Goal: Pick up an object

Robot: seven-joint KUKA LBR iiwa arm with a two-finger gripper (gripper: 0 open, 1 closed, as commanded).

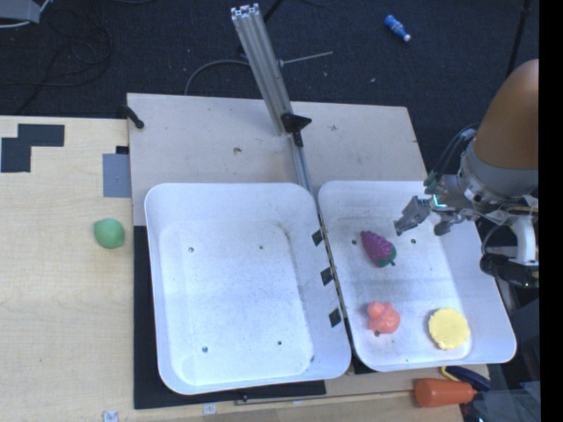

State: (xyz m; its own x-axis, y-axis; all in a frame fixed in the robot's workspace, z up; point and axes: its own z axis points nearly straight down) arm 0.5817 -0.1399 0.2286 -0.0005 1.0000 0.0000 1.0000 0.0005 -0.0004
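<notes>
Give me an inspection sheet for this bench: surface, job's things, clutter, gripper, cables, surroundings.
Surface: two white bins side by side, left bin and right bin, on a pale board.
Job's things: purple grape bunch, pink toy and yellow round piece, all in the right bin.
Clutter: green ball on the wooden floor left of the bins; orange object below the right bin.
Gripper: gripper above the right bin, open, holding nothing.
Cables: dark cables on the floor behind.
Surroundings: metal bar; blue item.

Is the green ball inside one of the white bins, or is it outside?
Outside. The green ball lies on the wooden bench surface, left of the left bin, apart from it.
</notes>
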